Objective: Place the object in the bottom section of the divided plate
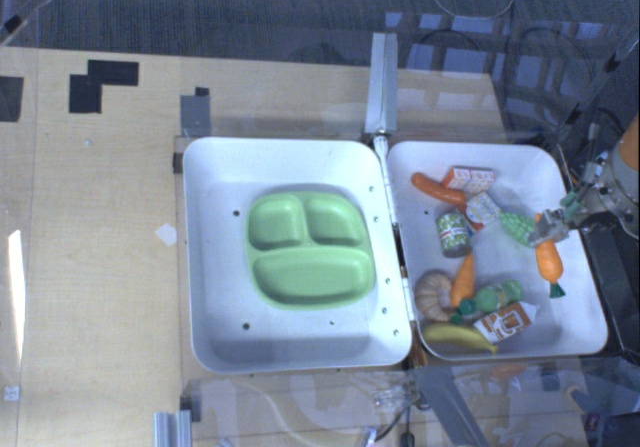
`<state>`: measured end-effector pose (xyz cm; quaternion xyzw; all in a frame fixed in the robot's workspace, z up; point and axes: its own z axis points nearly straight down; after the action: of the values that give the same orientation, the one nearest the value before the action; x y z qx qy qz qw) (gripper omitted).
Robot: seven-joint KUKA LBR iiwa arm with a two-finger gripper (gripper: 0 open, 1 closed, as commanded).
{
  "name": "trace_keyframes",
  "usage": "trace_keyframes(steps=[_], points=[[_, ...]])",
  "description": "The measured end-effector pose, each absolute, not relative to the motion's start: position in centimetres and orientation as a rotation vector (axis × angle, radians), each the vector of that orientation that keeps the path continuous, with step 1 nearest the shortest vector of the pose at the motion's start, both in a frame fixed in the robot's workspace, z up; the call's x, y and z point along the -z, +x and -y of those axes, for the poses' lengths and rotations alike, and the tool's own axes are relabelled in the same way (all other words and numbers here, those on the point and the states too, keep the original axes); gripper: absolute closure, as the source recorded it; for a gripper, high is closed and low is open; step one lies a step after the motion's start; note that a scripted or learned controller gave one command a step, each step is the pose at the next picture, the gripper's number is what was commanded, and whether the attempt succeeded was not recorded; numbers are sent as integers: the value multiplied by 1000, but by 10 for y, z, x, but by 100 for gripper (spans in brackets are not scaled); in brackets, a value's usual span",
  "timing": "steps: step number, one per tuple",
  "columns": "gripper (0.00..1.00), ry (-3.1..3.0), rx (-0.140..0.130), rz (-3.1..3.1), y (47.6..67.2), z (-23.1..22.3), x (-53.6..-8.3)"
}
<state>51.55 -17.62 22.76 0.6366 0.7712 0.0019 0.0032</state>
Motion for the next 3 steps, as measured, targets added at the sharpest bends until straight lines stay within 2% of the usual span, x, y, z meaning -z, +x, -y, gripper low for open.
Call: trace_keyframes(steps=[1, 2, 3], points=[[100, 2041, -3, -2386, 488, 112, -177], [100, 1852, -5, -2533, 557, 47, -185], [100, 2035, -5, -2391, 535, -26, -185]])
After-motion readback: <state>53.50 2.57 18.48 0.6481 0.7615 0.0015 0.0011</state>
